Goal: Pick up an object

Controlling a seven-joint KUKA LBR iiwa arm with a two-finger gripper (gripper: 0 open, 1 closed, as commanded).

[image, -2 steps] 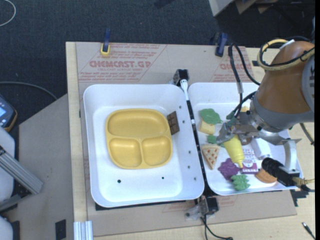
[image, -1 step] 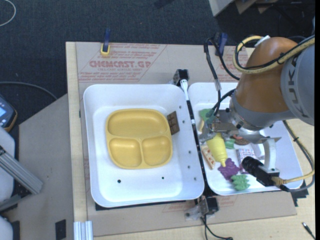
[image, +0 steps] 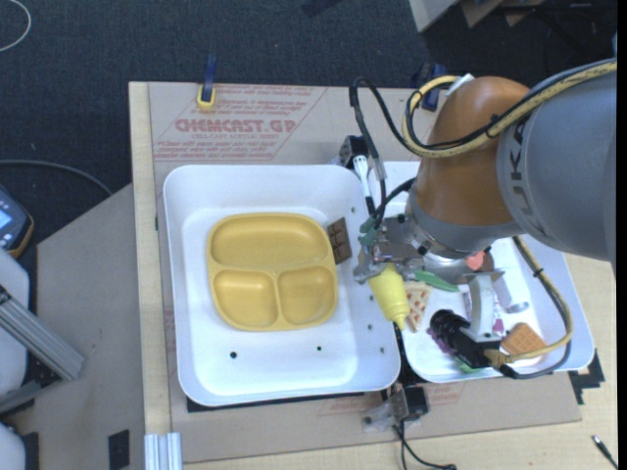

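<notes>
Over the wall where the two bins are meeting, the hand (image: 384, 260) is hanging low beneath the bulky grey and orange arm (image: 509, 164), which is reaching in from the right and covering much of the right bin (image: 431, 362). The wrist is hiding most of the hand, so I cannot tell whether it is spread apart or closed together, nor whether it is gripping anything. A yellow toy (image: 390, 297), tapered and tilted, is lying just below the hand in the view, right at the shared wall of the bins; it is sitting so close to the hand that the two may be touching, but I cannot tell. Just beside the toy, on the right, a pale waffle-like piece (image: 418, 307) is lying in the right bin, with a green piece (image: 438, 282) near it and an orange wedge (image: 525, 339) farther right. A yellow divided plate (image: 272, 270) is resting in the middle of the left bin (image: 294, 365), and a small brown square (image: 339, 241) is lying at the plate's right edge, close to the hand. Both bins are sitting on a cardboard sheet (image: 255, 117) with red lettering on the desk (image: 98, 297).
</notes>
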